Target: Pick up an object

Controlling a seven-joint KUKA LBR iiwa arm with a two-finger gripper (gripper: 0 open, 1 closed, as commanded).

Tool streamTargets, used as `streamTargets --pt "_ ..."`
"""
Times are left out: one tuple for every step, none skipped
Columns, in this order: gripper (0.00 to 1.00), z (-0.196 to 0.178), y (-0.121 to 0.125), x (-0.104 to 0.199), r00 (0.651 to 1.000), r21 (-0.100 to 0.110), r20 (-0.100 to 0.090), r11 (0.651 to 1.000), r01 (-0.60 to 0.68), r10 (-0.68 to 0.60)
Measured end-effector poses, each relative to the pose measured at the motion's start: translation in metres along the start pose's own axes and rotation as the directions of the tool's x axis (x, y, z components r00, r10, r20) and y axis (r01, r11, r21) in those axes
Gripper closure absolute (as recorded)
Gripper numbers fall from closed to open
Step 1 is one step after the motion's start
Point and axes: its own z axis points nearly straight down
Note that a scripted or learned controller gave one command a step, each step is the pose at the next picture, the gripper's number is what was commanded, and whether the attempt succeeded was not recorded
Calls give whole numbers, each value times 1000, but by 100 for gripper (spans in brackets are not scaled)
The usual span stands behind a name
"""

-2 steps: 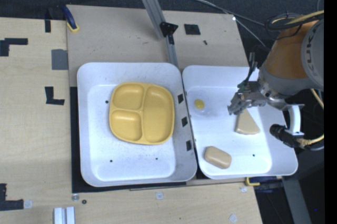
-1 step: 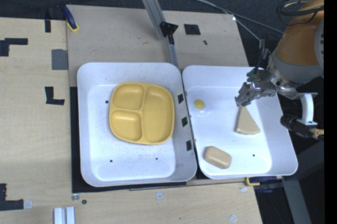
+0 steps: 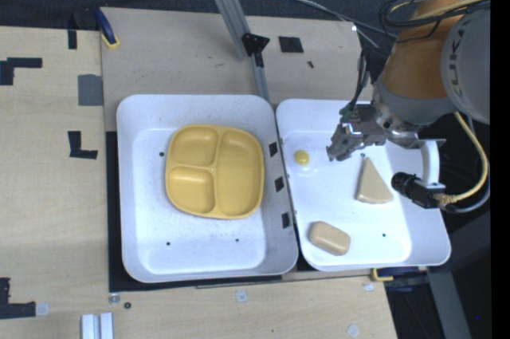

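Note:
The right bin (image 3: 414, 250) holds a small yellow round piece (image 3: 301, 158) near its left wall, a tan wedge (image 3: 371, 184) at centre right and a tan bread-roll shape (image 3: 329, 238) near the front. My gripper (image 3: 341, 149) hangs over the bin's upper middle, between the yellow piece and the wedge and a little behind both. Its dark fingers point down and left, and nothing shows between them. The left bin (image 3: 135, 250) carries a yellow divided plate (image 3: 215, 171).
A slanted metal pole (image 3: 231, 2) runs down to the gap between the bins at the back. Cables trail across the dark area behind. The arm's body and a yellow hose (image 3: 470, 194) overhang the right bin's right side.

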Motion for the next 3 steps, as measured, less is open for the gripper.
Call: streamTargets --pt "100 -1 0 47 1000 0 0 1000 0 0" --pt "100 6 -18 94 1000 2 1 1000 -1 1" --pt "100 16 -28 147 1000 3 1 1000 0 0"
